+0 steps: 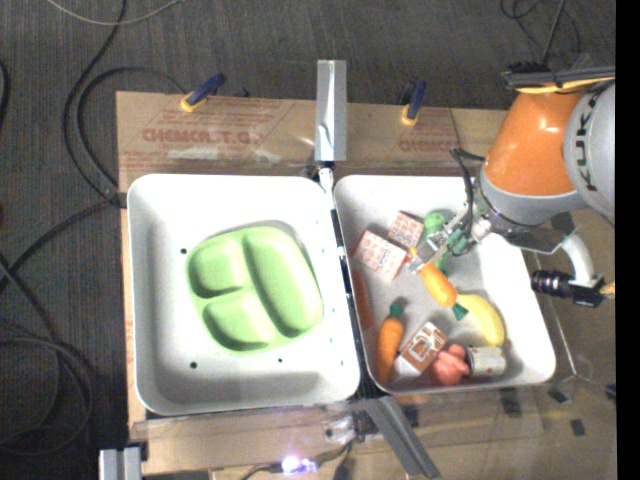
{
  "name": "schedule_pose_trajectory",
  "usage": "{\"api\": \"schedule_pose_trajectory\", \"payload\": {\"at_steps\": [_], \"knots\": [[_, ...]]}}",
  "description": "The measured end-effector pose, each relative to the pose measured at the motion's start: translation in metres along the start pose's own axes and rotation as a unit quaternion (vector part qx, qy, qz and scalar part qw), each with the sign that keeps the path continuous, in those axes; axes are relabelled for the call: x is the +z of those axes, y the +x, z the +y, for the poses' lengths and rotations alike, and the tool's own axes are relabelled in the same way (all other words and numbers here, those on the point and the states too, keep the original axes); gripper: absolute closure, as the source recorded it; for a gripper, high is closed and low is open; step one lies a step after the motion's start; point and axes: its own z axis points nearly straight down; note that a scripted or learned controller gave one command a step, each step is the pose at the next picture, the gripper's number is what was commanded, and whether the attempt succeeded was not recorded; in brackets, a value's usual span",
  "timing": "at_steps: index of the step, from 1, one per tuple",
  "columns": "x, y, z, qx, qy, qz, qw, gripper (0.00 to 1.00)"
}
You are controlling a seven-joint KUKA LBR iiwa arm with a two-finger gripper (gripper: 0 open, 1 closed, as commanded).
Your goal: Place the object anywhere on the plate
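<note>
Over the right bin (540, 353), tool (438, 253) touching a toy carrot (438, 286); finger state unclear.
Carrot's long axis runs 11-to-5 o'clock, leaves at 5; arm reads "KU".

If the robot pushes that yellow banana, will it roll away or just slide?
The banana would probably slide or pivot rather than roll, since its curved shape lies flat on the right bin. It looks smooth and glossy like plastic, so it may be slippery and light. The carrot touches one end, so a push would likely nudge that too.
</note>
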Motion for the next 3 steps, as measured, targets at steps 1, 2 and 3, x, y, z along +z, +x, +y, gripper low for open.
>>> {"api": "schedule_pose_trajectory", "payload": {"at_steps": [1,2,3], "knots": [[-0.033,0.076,0.051,-0.057,0.0,-0.001,0.9984,1.0],[-0.028,0.135,0.089,-0.131,0.001,0.0,0.9913,1.0],[-0.028,0.135,0.089,-0.131,0.001,0.0,0.9913,0.0]]}}
